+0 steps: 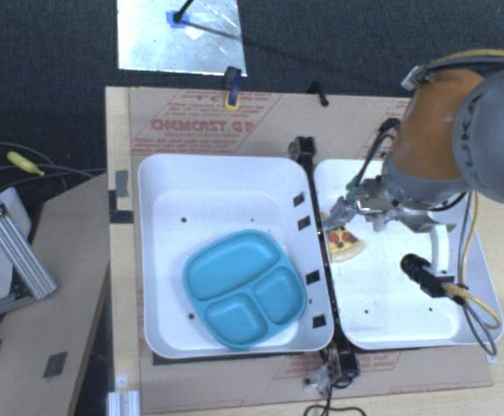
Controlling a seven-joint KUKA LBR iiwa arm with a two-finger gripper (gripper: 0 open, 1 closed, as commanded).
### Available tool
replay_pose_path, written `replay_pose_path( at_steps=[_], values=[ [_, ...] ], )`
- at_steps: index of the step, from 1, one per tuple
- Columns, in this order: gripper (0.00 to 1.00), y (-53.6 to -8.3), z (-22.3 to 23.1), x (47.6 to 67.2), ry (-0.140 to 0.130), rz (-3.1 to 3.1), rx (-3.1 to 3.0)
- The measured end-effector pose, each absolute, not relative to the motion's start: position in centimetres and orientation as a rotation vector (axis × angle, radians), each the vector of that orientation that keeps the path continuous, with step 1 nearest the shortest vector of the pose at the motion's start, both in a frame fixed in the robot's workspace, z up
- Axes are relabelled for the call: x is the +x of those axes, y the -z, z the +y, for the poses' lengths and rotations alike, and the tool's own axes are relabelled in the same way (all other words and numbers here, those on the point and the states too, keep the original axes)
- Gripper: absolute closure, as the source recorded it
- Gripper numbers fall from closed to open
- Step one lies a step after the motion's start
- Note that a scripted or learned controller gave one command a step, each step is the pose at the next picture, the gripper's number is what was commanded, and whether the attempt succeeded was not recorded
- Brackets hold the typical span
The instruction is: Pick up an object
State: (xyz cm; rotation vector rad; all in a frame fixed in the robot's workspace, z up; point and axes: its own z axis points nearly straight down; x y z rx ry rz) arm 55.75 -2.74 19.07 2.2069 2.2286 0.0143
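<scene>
Dark carpet surrounds a bench topped with a brown cardboard sheet [209, 115] printed in red lettering, and on it sit two shallow white plastic bins side by side. Lying in the left bin [226, 180] is a light blue plastic tray with three compartments [244, 288]. Over the right bin [390, 319] hangs the grey arm with its orange band [438, 124], reaching in from the right, its gripper [349, 204] low above the bin floor near the divider between the bins.

Just below the gripper lies a small toy pizza slice, tan crust with red and yellow topping [345, 243], flat on the floor of the right bin, close to the left wall. Whether the jaws are open or closed I cannot tell from where I stand; the metal parts blur together at the tip. Nothing shows between them.

From here, my guess is the risk lies in how flat and thin the slice is: fingers coming straight down may close over it, or push it sideways against the wall without catching an edge. The nearness of the wall and divider could also block one finger.

As for its lie, the slice's long axis seems to run roughly left to right, though which end is the tip is too small to make out.
</scene>
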Motion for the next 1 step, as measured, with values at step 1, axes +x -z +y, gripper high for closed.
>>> replay_pose_path(
  at_steps=[1],
  values=[
    [0.0,-18.37,0.83,50.75,0.001,2.232,2.216]
  ],
)
